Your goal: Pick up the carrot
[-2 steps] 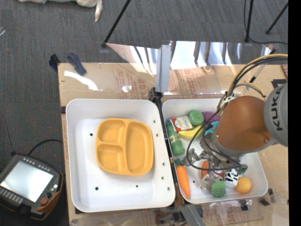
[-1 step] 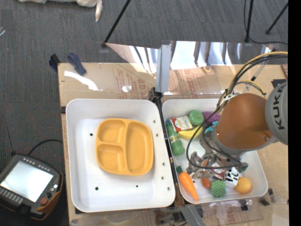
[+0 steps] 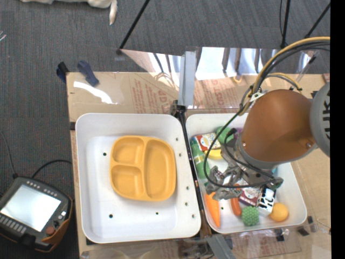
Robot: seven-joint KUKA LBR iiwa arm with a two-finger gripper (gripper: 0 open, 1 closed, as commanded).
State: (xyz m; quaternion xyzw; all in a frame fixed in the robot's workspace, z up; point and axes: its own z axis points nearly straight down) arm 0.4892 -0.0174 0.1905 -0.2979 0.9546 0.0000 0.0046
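**A:** Where is the carrot (image 3: pixel 213 211) right now?

**B:** It lies in the right bin (image 3: pixel 299 198), along the bin's left wall near the front corner, its thin end pointing toward the front. It rests on the bin floor, not lifted.

**A:** And the gripper (image 3: pixel 222 186)?

**B:** It hangs low over the right bin, just above and behind the carrot's thick end, under the arm's orange band (image 3: pixel 277 125). Its dark fingers look spread, with nothing caught between them, so I read it as released and empty.

**A:** So how far along is the pick?

**B:** Early, I judge. The reach into the correct bin is made, but the carrot is not yet grasped. What is left: settle the fingers around the carrot, close, and lift it clear.

**A:** Anything crowding it?

**B:** Yes. A green knobbly ball (image 3: pixel 249 216) and a small orange fruit (image 3: pixel 278 212) sit near the front, a green bottle (image 3: pixel 200 163) lies just behind the carrot, and a banana (image 3: pixel 214 154) beyond that. The left bin (image 3: pixel 97 128) holds a yellow divided plate (image 3: pixel 143 168), well apart from all this.
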